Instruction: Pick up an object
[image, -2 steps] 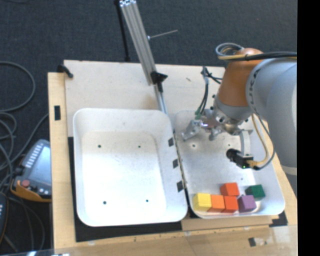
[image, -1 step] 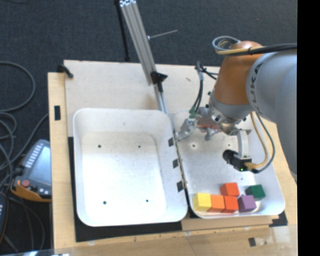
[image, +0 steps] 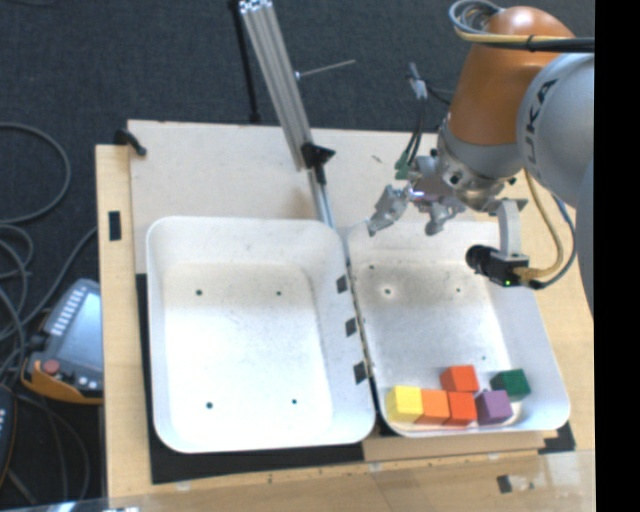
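1. A pale wooden bench (image: 220, 165) stands on dark carpet, with loose cables and a grey handheld pendant (image: 72, 335) lying at the left.
2. Two white bins sit side by side: the left bin (image: 245, 335) and the right bin (image: 450, 300) (both speckled with grime).
3. Coloured blocks (image: 455, 400) cluster at the right bin's near edge.
4. The gripper (image: 410, 215) hangs over that bin's far rim, fingers spread, holding nothing.

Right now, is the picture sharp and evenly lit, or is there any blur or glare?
Camera view: light is soft and even, no harsh glare on the white bins; the coloured blocks look fairly crisp; the tool looks slightly soft.
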